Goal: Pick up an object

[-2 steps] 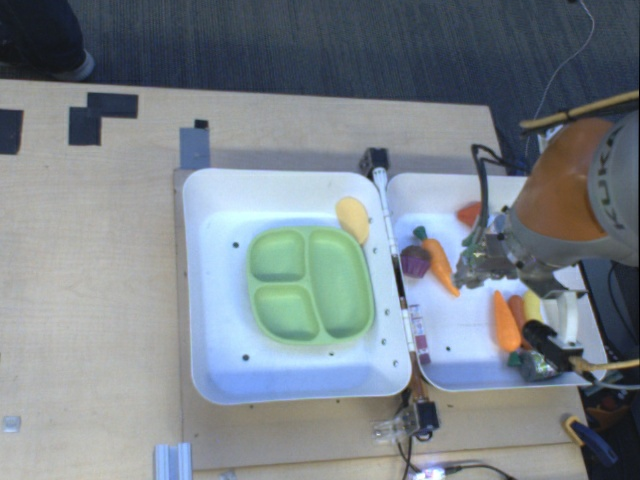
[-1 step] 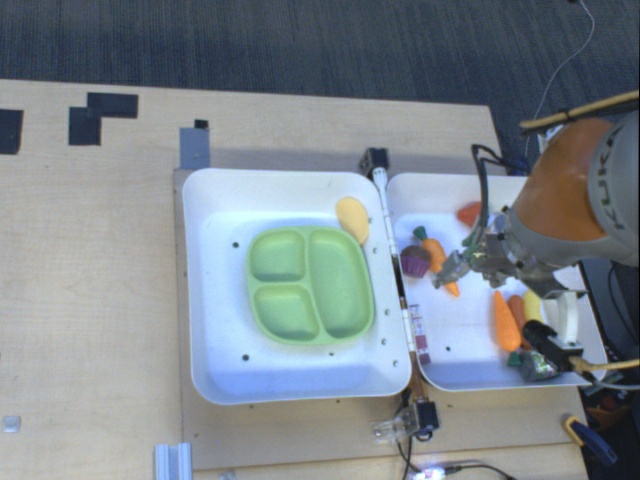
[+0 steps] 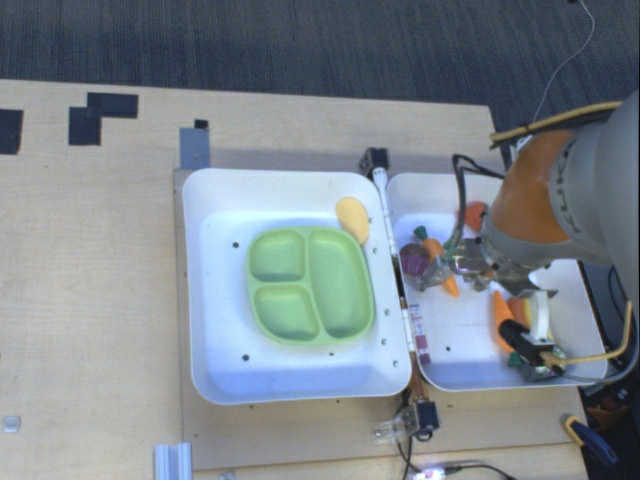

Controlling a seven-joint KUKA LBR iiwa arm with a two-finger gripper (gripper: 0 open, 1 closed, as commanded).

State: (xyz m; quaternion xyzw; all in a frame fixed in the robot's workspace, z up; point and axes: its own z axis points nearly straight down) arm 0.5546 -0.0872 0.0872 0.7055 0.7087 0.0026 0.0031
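- Camera view: a pale wooden worktop (image 3: 90, 288) carries two shallow white bins side by side, the left bin (image 3: 215, 373) at 9 o'clock of the right bin (image 3: 462, 356).
- In the left bin, a light green divided plate (image 3: 310, 286) with three compartments lies flat at the middle. A yellow oval toy (image 3: 352, 218) rests at 1 o'clock of the plate, against the bin's slope.
- The grey arm (image 3: 605, 193), with its orange band (image 3: 525, 206), reaches into the right bin from 3 o'clock.
- The gripper (image 3: 443, 266) is low over the left half of the right bin. Whether it is open or clamped on anything cannot be told from this angle.
- A purple toy vegetable (image 3: 414, 259) lies just at 9 o'clock of the gripper, touching it or nearly so, close to the bin's left wall.
- A small orange piece with a green top (image 3: 429, 238) sits at 12 o'clock of the purple toy, and an orange piece (image 3: 451, 287) lies at 5 o'clock of it.
- A red-orange piece (image 3: 474, 213) lies near the bin's far wall, and an orange toy carrot (image 3: 500, 308) lies under the wrist.
- A narrow label strip (image 3: 417, 330) lies on the rim between the bins, its print too small to read.
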